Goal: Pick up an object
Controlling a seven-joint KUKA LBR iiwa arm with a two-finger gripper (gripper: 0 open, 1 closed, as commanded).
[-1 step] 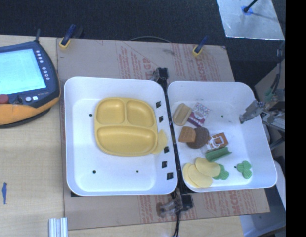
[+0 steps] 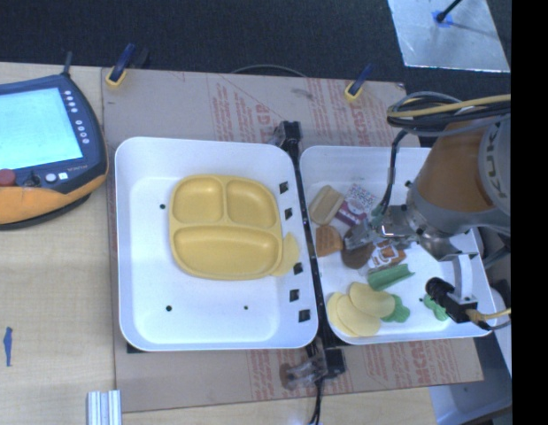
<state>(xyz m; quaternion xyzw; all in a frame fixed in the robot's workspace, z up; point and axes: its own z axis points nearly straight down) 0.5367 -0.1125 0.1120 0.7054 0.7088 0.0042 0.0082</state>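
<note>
My gripper (image 2: pixel 373 231) hangs low over the middle of the right bin (image 2: pixel 415 159), reaching in from the right. Right under and beside it lie a dark brown lump (image 2: pixel 355 255), a brown piece (image 2: pixel 328 240) and a small printed packet (image 2: pixel 390 255). A tan block (image 2: pixel 326 204) and another printed packet (image 2: pixel 358 197) lie towards the bin's back left. Near the front are a green stick (image 2: pixel 390 276), pale yellow slices (image 2: pixel 360 310) and a small green piece (image 2: pixel 400 312). No object is seen lifted by the gripper.
The left bin (image 2: pixel 141 237) holds a yellow divided plate (image 2: pixel 227 227). A teach pendant (image 2: pixel 43 144) lies on the bench at far left. Yellow clamps (image 2: pixel 119 71) (image 2: pixel 355 87) sit at the board's back edge. A black divider (image 2: pixel 298 228) separates the bins.
</note>
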